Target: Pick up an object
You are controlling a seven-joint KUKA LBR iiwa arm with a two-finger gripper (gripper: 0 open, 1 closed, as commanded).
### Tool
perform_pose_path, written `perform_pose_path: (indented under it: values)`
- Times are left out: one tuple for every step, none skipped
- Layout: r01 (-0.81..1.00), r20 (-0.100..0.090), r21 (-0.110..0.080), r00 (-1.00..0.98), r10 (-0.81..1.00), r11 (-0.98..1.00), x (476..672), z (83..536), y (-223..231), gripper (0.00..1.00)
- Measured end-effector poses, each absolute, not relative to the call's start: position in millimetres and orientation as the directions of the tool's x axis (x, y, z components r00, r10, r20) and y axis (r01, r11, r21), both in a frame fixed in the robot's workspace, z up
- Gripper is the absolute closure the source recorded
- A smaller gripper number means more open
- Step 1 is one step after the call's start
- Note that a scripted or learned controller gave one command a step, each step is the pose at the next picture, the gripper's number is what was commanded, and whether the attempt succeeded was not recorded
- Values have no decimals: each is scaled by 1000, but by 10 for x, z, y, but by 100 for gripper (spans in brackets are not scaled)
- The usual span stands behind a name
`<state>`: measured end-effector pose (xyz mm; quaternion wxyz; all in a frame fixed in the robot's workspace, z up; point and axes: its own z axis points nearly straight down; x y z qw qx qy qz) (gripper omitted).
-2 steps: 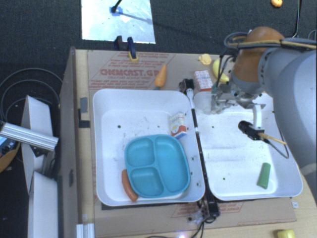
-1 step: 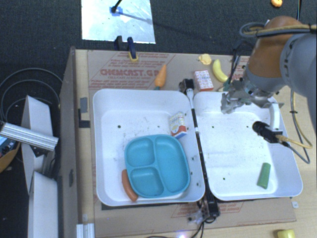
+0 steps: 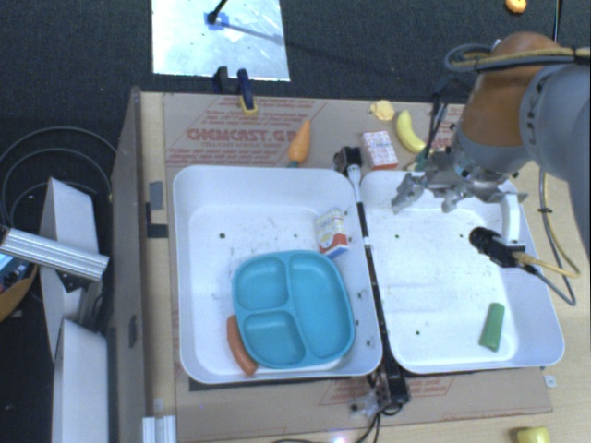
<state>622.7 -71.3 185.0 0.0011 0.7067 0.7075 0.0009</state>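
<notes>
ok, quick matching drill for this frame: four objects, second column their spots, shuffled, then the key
Things:
1. blue divided plate
2. green block
3. banana
4. carrot

Places:
A. right bin, near front corner
B. on the cardboard behind the right bin
C. left bin, front half
D. on the cardboard behind the left bin

Pairs: 1-C, 2-A, 3-B, 4-D

One fixed camera looks down at a slant from above the bench, far enough to take in both bins. The left bin lies left of the gripper; the right bin sits beneath it.
</notes>
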Motion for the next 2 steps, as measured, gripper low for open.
perform_pose_path:
  values:
    - [1000,0,-2,2,1000,-2,6163,792,-886,0]
    - [1000,-1,8,-6,1000,6,6715,859,-927,0]
